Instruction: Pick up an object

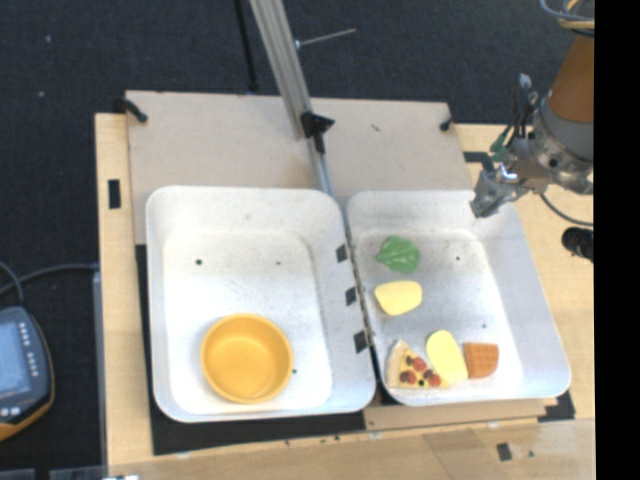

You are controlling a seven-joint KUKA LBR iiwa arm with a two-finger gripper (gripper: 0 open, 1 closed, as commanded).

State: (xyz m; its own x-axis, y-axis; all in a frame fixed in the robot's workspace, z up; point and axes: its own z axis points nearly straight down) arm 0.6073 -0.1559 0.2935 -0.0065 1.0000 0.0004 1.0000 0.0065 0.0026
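Nearest, in left white bin (180, 228): round yellow plastic bowl (247, 357), light, rigid. In right white bin (520, 278), near edge: pizza-slice toy (411, 368), yellow oblong toy (446, 357), orange block (481, 359), touching in a row. Further: pale yellow wedge (398, 297), likely light, stiff, slippery; best pinched across short sides. Green leafy toy (398, 255). Farthest: gripper (490, 196) above bin corner, holding nothing; opening unclear.

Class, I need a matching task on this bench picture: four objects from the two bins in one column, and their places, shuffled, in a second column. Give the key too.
Column one:
1. yellow bowl
2. green leaf-shaped piece
3. orange block
4. gripper

Column two:
A. far end of the right bin's group
B. above the right bin's far right corner
C. left bin, near end
D. right bin, near right

Pairs: 1-C, 2-A, 3-D, 4-B
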